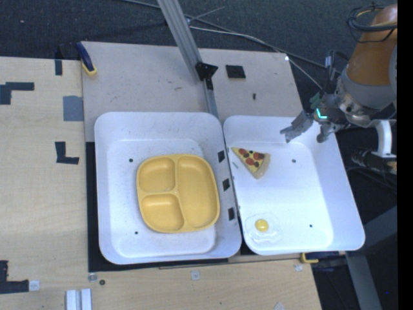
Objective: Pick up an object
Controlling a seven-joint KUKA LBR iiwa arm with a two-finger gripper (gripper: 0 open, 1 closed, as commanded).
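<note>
My claw (308, 128): dark matt metal fingers. White bins (110, 173): smooth plastic, faint sheen. Yellow divided tray (177, 192), lower left-centre: glossy moulded plastic. Pizza slice (251, 161) and fried egg (262, 228): smooth toy plastic. Bench (39, 173): pale matt wood-look board.

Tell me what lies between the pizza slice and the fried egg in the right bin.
Nothing: in the camera view, bare white floor of the right bin separates the pizza slice from the fried egg.
</note>
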